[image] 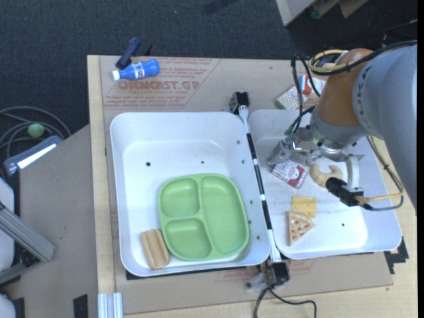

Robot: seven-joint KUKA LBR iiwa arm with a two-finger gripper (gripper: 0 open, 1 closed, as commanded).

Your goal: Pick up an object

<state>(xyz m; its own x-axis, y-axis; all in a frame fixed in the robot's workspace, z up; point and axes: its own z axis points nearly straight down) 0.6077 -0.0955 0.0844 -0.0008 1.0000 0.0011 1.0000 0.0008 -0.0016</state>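
A: Where's the gripper (291,152)?

B: Low in the right bin (381,234), near its left wall, right over a small red-and-white packet (289,172). The arm (371,91) covers most of the far end of that bin.

A: Fingers?

B: Can't tell, the metal parts blur together against the white floor. Nothing visibly between them, so I'm not calling a hold.

A: Other candidates?

B: Same bin: a beige curved piece (324,173) just beside the packet, a yellow cheese wedge (304,206) and a pizza slice (299,228) nearer the front. Left bin (126,171) has a green divided plate (202,215) with a wooden block (154,248) touching its front-left corner.

A: Handling guess for the packet?

B: Looks light, thin and flat (probably a bit slick), so it may slide or lie too low for a pinch. I'd take it across its short edges, fingers pressed down to the floor. The toy food looks like stiff light plastic; the cheese wedge's straight sides seem the easier grab.
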